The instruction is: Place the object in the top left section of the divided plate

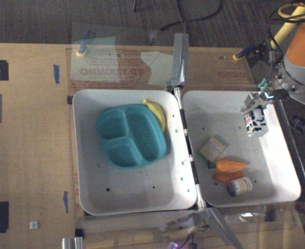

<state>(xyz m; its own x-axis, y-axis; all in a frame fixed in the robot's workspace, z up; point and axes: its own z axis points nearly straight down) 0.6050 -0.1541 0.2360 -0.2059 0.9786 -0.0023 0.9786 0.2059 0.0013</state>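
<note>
Left bin (90, 191): shallow, white, in the centre-left of the frame. It holds a teal divided plate (131, 135) in its upper half, set at a slant, with three compartments visible. A yellow banana (157, 113) lies along the plate's upper right rim, touching it, outside the compartments.

Divider: a grey metal bar (180, 61) runs from the upper centre of the frame down to the gap between the two bins.

Right bin (282, 185): shallow, white, in the centre-right of the frame. Contents, left to right:
- a small speckled beige square, sponge-like (212, 148), tilted, near the bin's middle;
- an orange carrot (231, 165) just below it, lying roughly level, with a second, darker orange piece (226, 177) just beneath and touching it;
- a small can with a light label (239, 185) on its side, just beside the darker piece, toward the bin's lower edge.

Gripper (255, 122): over the upper right part of the right bin, well apart from the carrot group, pointing down. Whether its fingers are open or closed cannot be told. The arm's orange band (301, 48) sits at the frame's upper right.
</note>
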